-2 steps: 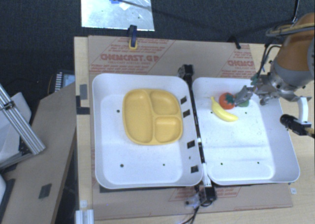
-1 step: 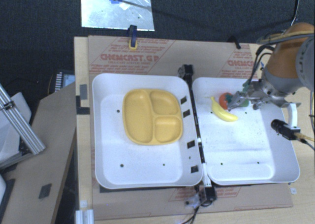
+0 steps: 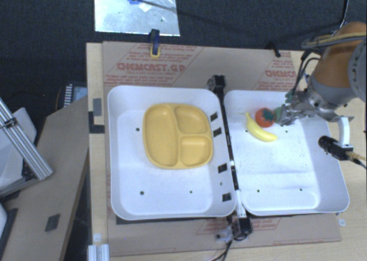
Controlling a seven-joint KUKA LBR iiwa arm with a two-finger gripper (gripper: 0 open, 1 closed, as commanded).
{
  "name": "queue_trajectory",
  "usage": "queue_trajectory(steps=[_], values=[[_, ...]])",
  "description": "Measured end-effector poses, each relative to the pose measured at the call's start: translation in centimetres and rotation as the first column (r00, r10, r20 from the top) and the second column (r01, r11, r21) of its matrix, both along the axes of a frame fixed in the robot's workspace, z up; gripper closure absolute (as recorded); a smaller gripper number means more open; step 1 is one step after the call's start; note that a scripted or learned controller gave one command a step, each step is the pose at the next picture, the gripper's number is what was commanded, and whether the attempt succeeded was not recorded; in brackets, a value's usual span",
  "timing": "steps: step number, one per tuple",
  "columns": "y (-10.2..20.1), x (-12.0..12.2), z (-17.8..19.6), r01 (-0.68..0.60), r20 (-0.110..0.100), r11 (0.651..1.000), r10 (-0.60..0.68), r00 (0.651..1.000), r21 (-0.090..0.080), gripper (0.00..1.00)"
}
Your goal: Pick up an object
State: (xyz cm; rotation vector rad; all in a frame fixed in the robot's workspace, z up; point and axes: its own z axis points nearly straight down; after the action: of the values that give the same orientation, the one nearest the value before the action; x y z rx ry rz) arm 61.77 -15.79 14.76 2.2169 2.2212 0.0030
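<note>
Standing side by side on the bench (image 3: 97, 156) are two shallow white bins, counted as two; the left bin (image 3: 126, 197) and the right bin (image 3: 287, 194) meet along a dark central divider fitted with clips.

Left bin: one yellow compartment plate (image 3: 176, 135), three sections, lying near the middle; bare white floor runs all round it, widest toward the near edge and the left wall.

Right bin: two loose items, both in the far-left quarter; one yellow banana (image 3: 260, 129) lying at a slant, and one red tomato-like ball (image 3: 264, 117) with a green top, touching or just beside the banana's far end. The near half of this bin, and its right side, are open floor; the items sit near the divider wall but apart from it.

Arm: one, grey with an orange band (image 3: 338, 59), entering over the right bin's far-right corner. The gripper (image 3: 282, 115) is low over the far part of the bin, its tip just beside the red ball on that item's right; contact cannot be confirmed. Whether the tool is spread or pressed together cannot be told at this sharpness; nothing is seen lifted off the floor.
</note>
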Motion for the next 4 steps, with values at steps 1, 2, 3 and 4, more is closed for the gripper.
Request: queue_trajectory(steps=[1, 2, 3, 4], values=[[0.0, -0.6, 6.1, -0.001, 0.001, 1.0, 0.001, 1.0, 0.0, 1.0], [0.0, -0.5, 10.1, -0.002, 0.001, 1.0, 0.002, 1.0, 0.0, 1.0], [4.9, -0.4, 9.0, -0.007, -0.002, 1.0, 0.007, 1.0, 0.002, 1.0], [10.3, -0.2, 8.1, -0.008, -0.002, 1.0, 0.008, 1.0, 0.002, 1.0]])
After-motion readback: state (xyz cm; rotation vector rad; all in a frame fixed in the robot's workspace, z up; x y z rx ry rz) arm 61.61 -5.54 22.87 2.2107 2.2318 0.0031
